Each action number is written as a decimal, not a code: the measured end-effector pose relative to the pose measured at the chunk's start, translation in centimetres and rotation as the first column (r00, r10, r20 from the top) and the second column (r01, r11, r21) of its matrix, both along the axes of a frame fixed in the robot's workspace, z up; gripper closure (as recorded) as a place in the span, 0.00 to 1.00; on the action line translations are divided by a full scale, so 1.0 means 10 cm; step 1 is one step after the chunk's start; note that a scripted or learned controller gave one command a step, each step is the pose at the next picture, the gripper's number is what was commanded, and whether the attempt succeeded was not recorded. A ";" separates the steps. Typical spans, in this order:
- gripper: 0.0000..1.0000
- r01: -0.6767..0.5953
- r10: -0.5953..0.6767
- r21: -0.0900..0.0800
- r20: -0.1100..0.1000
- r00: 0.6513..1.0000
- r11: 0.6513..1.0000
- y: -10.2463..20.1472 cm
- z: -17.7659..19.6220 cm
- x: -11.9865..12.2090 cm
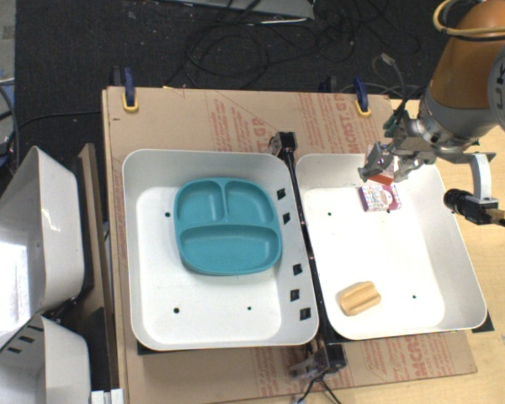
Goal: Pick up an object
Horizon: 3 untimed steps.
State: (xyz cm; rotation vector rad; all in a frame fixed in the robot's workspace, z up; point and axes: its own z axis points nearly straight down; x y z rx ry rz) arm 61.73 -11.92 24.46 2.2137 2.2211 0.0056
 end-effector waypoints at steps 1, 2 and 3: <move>1.00 -0.004 0.004 0.003 -0.009 1.000 1.000 0.50 -0.13 -0.21; 1.00 -0.003 0.003 0.003 -0.009 1.000 1.000 0.93 -0.22 -0.41; 1.00 -0.004 0.004 0.004 -0.008 1.000 1.000 1.39 -0.11 -0.67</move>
